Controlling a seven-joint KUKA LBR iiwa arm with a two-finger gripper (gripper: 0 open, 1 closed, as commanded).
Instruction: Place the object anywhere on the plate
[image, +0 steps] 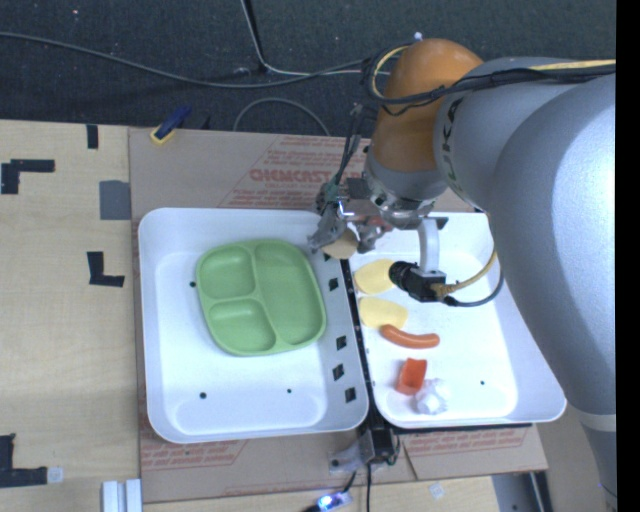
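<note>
Hand (345, 232) hovers over bins' divider beside plate (261, 297).

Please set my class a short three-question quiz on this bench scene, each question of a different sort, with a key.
1. True or false: the green three-compartment plastic plate lies in the left white bin.
2. Which lies nearest the orange-red sausage-shaped toy? A) small red block B) blue object on the cardboard C) green plate
3. Fill in: the gripper hangs over the ___ between the two bins.

Key: 1 true; 2 A; 3 divider
</note>
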